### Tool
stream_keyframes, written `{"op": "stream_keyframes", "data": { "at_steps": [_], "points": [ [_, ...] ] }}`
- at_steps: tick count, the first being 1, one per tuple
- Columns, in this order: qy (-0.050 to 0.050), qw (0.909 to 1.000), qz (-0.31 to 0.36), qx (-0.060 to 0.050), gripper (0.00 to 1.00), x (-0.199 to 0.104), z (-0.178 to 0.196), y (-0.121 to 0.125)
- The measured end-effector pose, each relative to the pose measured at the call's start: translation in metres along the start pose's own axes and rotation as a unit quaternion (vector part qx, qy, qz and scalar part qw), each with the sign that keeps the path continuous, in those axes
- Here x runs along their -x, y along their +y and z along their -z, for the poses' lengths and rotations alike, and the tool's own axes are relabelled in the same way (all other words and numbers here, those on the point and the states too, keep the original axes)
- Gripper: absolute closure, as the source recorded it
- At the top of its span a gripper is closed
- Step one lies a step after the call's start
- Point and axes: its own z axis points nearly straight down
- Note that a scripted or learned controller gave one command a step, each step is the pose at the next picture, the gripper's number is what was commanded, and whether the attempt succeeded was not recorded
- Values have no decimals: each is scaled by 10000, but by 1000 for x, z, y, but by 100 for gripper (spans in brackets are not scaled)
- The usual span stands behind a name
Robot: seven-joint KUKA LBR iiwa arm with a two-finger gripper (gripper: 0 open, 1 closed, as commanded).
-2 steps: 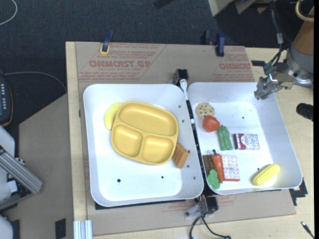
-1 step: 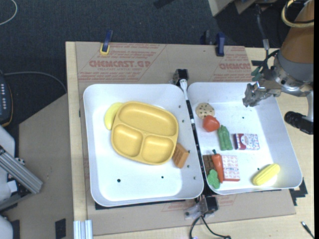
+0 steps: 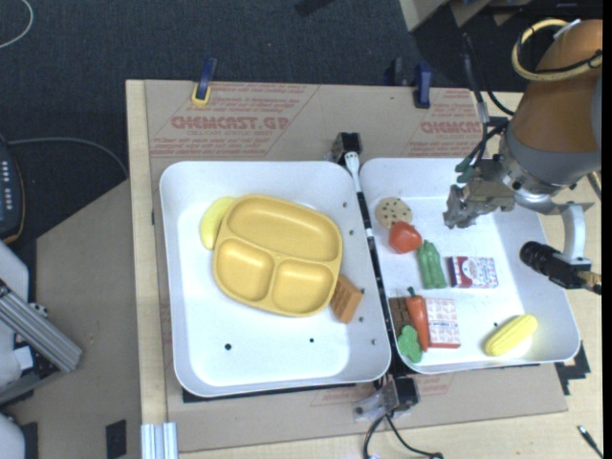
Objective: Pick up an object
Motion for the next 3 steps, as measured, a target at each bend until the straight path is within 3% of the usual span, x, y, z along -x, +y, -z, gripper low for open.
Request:
{"op": "stream_keyframes", "data": {
  "at_steps": [1, 3],
  "points": [
    [1, 10000, 6, 2, 100, -48, -8, -15],
    [-6, 10000, -3, 22, 100, -64, -1, -24]
  ]
}}
